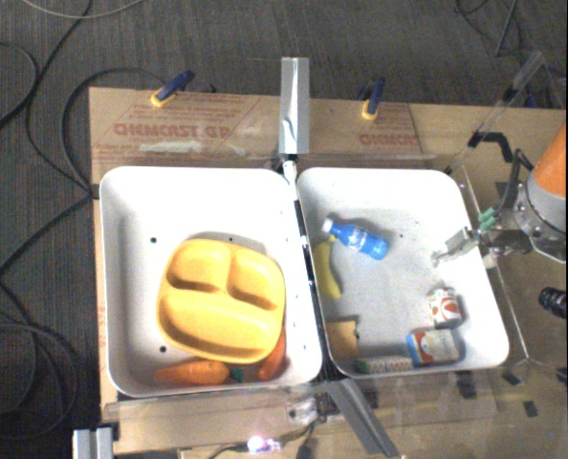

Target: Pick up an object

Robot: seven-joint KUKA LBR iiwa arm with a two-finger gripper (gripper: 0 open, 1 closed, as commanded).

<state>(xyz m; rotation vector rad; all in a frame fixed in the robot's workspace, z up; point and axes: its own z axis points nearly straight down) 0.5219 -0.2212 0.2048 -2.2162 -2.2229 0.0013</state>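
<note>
We are looking across the tabletop from left to right. In the left bin a yellow tray is lying upside down at the centre, with a carrot poking out from under it at six o'clock.

In the right bin a banana is lying along the nine o'clock wall. Just beside it, toward eleven o'clock, a blue bottle is resting on its side. A brown piece is sitting at seven o'clock. A red-and-white can is lying at four o'clock, and a blue packet is lying near it at five o'clock.

The gripper is hanging over the three o'clock rim of the right bin, holding nothing. We cannot tell whether its fingers are apart or together.

We judge that the approach is under way and no grasp is made yet. The can seems the nearest pick: the next move calls for swinging toward five o'clock and dropping over it. The packet close by and the bin wall are crowding that spot, so a finger could be catching on either.
</note>
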